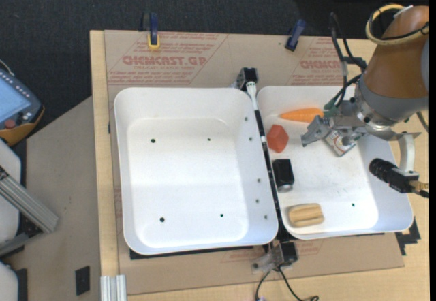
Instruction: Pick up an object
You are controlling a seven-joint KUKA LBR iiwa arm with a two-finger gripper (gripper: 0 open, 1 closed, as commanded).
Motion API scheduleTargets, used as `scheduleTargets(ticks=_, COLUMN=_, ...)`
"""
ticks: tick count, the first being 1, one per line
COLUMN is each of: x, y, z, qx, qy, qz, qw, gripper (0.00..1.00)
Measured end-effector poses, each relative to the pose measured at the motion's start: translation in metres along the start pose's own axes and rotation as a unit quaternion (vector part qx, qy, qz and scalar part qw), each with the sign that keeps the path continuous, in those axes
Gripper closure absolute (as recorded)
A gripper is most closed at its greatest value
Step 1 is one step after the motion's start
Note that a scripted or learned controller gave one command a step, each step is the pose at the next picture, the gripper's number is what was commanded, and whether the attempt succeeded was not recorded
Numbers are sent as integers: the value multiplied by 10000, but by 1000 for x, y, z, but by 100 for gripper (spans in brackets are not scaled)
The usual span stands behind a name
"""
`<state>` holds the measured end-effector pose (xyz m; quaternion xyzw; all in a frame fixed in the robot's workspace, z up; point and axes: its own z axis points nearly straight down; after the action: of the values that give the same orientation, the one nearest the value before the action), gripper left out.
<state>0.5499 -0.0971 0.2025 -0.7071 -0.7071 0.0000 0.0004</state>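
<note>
The right bin (381, 218) holds an orange carrot-shaped piece (300, 114) at its far side. A red lump (276, 137) lies near the divider, with a black block (283, 174) just in front of it. A tan loaf-shaped piece (304, 215) rests near the front wall. My gripper (325, 142) hangs over the middle of the right bin, just right of the carrot's thick end and right of the red lump. It is open, with nothing between its fingers.
The left bin (129, 156) sits beside the right one, with a black-and-white rail (257, 129) between them. The grey arm with its orange band (398, 54) comes in over the right bin's far right corner. Blue clamps (152, 27) hold the board at the back.
</note>
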Motion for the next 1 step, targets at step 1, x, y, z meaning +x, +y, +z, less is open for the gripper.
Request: scheduleTargets(ticks=1, x=-54, y=-38, z=70, qx=49, qy=-3, qz=36, qw=10000, gripper=0)
